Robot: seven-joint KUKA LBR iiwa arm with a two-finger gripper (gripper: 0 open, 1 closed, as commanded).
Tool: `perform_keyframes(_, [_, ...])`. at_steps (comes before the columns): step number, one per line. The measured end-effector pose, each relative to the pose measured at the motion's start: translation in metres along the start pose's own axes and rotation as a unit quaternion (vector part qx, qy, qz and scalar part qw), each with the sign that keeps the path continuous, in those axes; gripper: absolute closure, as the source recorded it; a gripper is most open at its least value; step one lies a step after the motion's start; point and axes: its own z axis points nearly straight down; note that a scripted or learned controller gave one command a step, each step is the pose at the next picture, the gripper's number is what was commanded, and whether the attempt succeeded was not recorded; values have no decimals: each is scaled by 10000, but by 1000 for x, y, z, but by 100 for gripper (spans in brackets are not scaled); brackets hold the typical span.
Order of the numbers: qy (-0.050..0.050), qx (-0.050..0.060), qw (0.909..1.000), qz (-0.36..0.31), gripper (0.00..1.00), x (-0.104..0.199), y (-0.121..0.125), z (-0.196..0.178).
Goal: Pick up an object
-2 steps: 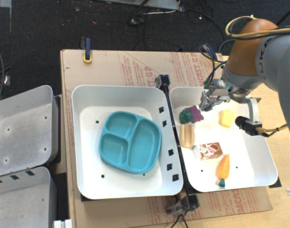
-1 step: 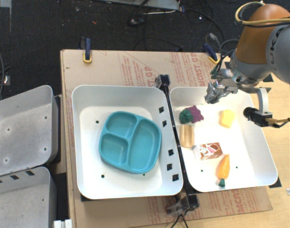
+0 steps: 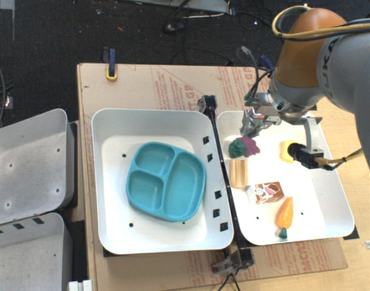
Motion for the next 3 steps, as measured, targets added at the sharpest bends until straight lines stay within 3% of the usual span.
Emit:
perform_keyframes(1, [0,8,10000,2,100,48,-31,-2])
perform_keyframes(3, [3,-5,10000,-12,100,136,-67,-19])
